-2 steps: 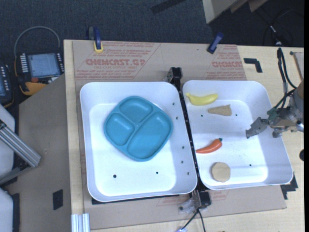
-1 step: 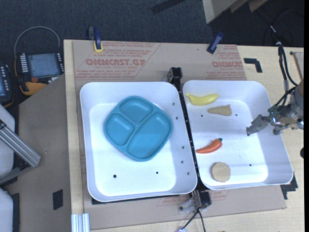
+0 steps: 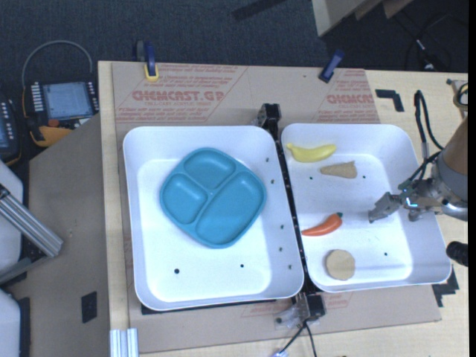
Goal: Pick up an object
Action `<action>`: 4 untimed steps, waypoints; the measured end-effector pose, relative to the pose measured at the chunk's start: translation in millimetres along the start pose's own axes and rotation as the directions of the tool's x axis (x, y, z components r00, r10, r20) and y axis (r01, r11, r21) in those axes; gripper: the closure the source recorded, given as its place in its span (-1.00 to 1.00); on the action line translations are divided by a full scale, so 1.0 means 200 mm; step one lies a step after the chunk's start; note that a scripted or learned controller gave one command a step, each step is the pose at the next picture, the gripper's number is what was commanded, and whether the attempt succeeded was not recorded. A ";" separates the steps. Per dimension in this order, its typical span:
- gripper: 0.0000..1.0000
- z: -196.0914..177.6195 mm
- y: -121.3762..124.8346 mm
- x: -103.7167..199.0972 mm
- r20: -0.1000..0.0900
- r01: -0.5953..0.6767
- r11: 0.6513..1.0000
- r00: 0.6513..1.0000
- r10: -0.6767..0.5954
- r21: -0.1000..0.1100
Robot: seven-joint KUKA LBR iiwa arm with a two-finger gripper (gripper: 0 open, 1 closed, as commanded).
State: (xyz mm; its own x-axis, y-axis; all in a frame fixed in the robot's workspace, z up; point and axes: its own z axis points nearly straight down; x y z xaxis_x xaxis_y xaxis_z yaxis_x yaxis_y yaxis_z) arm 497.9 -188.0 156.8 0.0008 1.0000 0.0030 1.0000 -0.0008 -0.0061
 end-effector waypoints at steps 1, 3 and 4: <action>-1.00 0.24 -0.05 -0.01 0.001 0.000 1.000 1.000 0.000 -0.002; 1.00 0.31 -0.05 0.00 0.003 0.000 1.000 1.000 0.000 -0.006; 1.00 0.02 -0.06 -0.03 0.005 0.001 1.000 1.000 -0.001 -0.008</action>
State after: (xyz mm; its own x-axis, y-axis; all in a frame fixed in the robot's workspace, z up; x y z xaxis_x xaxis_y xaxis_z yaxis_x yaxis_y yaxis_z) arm 486.8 -193.8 153.6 0.0000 1.0000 -0.0016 1.0000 0.0000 0.0021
